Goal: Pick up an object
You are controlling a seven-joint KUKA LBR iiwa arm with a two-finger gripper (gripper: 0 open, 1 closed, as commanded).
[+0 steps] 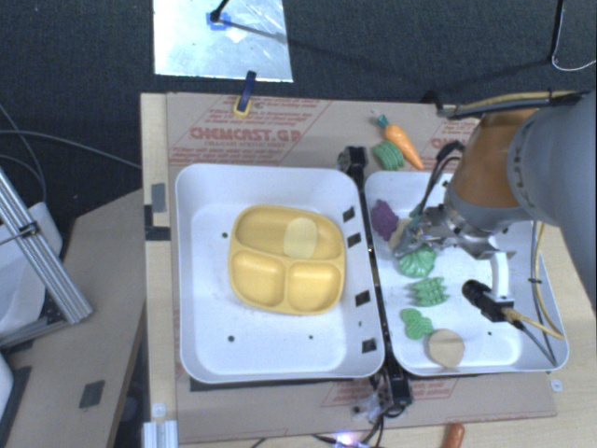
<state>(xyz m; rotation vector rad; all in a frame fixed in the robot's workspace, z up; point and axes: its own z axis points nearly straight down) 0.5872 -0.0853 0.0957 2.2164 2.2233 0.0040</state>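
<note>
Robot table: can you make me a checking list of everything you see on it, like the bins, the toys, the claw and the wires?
Surface: brown board with red print, bearing the left bin and the right bin.
Job's things: in the right bin, a purple piece, three green pieces and a tan round piece.
Clutter: yellow divided tray in the left bin; toy carrot and a green toy on the board behind the right bin.
Grippers: gripper low over the right bin beside the purple piece; fingers too unclear to judge.
Cables: black cable along the arm; grey wires at left.
Surroundings: dark carpet, shiny sheet.
</note>
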